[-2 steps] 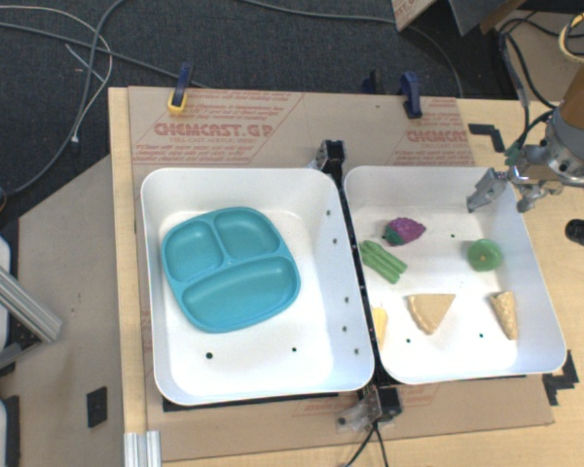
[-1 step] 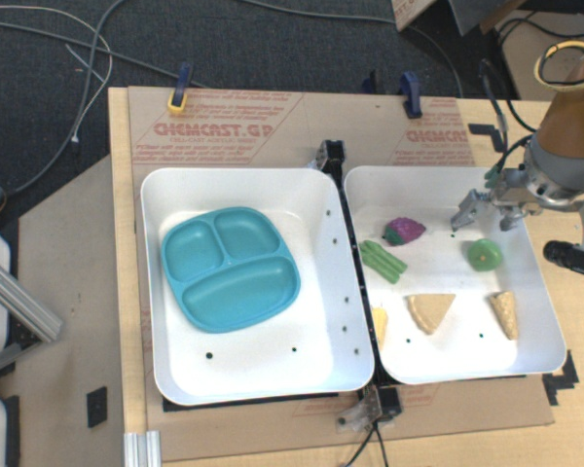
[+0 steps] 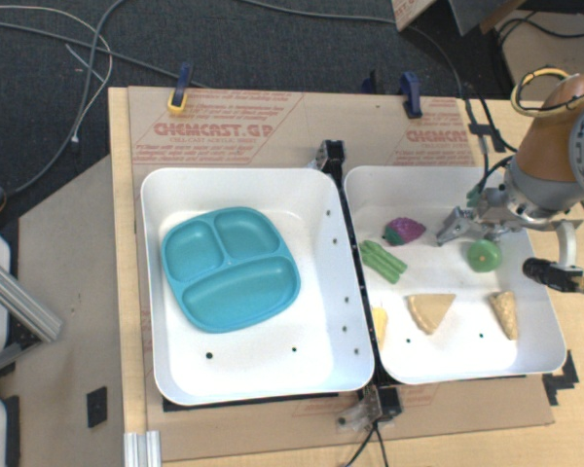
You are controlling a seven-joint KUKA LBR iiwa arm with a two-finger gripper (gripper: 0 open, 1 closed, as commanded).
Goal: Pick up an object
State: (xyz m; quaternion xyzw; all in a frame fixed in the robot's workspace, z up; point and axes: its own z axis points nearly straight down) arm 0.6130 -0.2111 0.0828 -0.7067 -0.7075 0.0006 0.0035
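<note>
Dark carpet with loose grey cables (image 3: 88, 52) surrounds cardboard-topped bench (image 3: 243, 125). Left white bin (image 3: 165, 358) holds teal plastic divided plate (image 3: 232, 268). Right white bin (image 3: 535, 353): green ridged toy piece (image 3: 383, 260), purple round toy (image 3: 404, 230), tan wedge-shaped toy slice (image 3: 429, 311), second tan piece (image 3: 505, 312) (near right wall). Two-finger gripper (image 3: 464, 226) low over right bin, fingers apart, nothing between them. Green round toy (image 3: 484, 254) lies just beside gripper, slightly nearer camera; purple toy sits to gripper's left, apart.
</note>
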